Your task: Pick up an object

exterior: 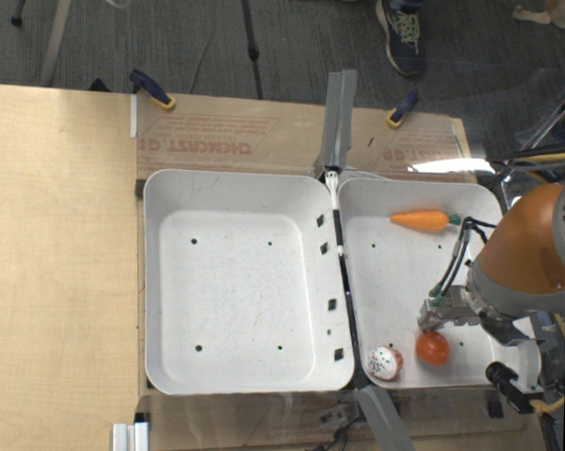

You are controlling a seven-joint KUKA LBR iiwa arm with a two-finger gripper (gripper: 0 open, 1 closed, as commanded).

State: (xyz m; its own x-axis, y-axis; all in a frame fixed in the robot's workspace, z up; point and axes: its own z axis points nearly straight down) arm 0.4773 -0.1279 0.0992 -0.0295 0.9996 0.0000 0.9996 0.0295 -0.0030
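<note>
surface: a pale wooden surface (57, 257) with a sheet of brown cardboard (230, 138) under two shallow white bins set side by side.
left bin: the left bin (154, 280) has bare white floor with a few small dark holes.
right bin: the right bin (357, 223) carries three things: an orange carrot, a red ball and a small white speckled ball.
carrot: the carrot (419, 219) lies on its side near the far wall of the right bin, well apart from the other two.
red ball: the red ball (433, 350) sits near the front of the right bin, just below the tip of the hand.
speckled ball: the speckled ball (384, 363) rests by the front left corner of the right bin, near the red ball but not touching it.
arm: grey with an orange band (529, 245), reaching in from the right and bending down over the right bin.
hand: the hand (434, 320) hangs right above the red ball, close to it or touching it; from this slant i cannot tell how far it is open, and nothing can be seen gripped in it.
step in hand: by my reading, the approach to a grasp, with the red ball the likely target.
next move calls for: the hand centred over the red ball, low enough to straddle its widest part, then a close and a straight lift; a round ball could roll off towards the bin wall if caught off centre.
clamps: two blue and yellow clamps (151, 88) hold the cardboard at the far edge.
</note>
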